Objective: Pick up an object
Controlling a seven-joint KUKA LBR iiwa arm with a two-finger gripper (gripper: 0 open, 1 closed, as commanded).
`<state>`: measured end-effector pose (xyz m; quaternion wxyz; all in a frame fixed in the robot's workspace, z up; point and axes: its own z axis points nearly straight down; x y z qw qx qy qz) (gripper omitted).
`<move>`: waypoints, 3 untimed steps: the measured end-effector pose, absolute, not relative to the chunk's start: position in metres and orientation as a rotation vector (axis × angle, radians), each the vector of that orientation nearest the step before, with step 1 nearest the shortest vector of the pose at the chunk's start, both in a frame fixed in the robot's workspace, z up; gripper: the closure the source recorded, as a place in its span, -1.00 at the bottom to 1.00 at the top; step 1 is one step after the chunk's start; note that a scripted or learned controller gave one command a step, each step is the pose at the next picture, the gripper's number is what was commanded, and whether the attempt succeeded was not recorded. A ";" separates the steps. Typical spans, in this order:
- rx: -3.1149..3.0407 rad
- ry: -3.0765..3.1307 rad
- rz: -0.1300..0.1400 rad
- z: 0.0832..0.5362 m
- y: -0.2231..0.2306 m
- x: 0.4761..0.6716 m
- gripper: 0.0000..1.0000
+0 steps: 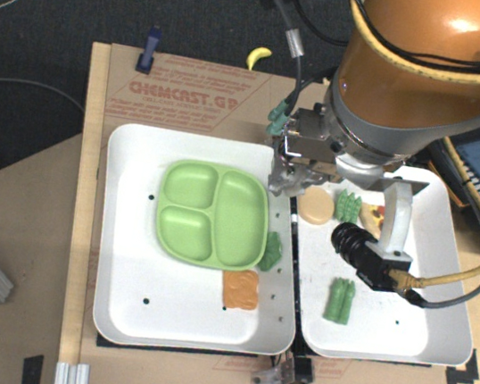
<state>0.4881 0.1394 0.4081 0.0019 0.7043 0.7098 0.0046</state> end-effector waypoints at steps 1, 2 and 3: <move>2.220 2.221 0.005 0.415 0.136 0.488 1.00; 2.219 2.220 0.009 0.425 0.136 0.488 1.00; 2.222 2.228 -0.013 0.359 0.155 0.478 1.00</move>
